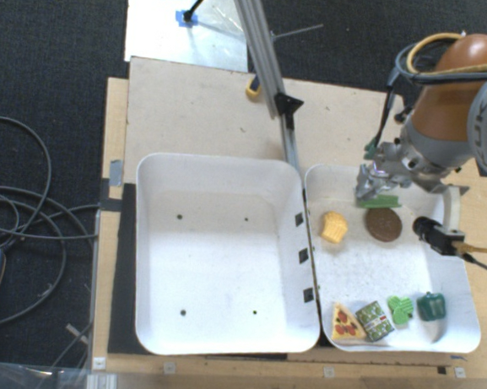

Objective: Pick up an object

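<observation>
Pincer low at right bin's far edge, beside brown disc; finger state unclear.

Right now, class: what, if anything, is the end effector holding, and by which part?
It cannot be told. The end effector sits above a green piece beside the brown disc; any hold is hidden.

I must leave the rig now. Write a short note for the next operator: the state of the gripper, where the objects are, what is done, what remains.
Gripper: low over the far end of the right bin, above a flat green piece; no grasp is visible.
Objects, all in the right bin: yellow piece, brown disc, pizza slice, green box, light green toy, dark green toy.
Left bin: white, beside the right one.
Done: approach only.
Left: grasp one object and lift it.
</observation>
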You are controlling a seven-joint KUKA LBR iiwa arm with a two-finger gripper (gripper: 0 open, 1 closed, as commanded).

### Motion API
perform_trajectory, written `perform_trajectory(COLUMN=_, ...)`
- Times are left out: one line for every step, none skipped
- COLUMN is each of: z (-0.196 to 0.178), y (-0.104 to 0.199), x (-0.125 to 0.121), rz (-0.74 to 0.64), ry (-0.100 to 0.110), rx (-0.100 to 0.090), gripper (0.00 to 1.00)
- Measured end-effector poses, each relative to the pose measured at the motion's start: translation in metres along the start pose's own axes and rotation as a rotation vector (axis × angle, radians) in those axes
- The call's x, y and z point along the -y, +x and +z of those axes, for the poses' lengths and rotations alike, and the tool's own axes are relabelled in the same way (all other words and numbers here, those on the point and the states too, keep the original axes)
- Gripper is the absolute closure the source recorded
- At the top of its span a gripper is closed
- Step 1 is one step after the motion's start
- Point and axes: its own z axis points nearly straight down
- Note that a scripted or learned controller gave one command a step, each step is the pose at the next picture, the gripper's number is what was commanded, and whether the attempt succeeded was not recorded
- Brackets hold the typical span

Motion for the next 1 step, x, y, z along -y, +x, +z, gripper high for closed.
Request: perform_trajectory(z=-0.0116, y=0.0553, x=0.0166, rz=-0.002, ry=0.000, rx=-0.001, gripper=1.00)
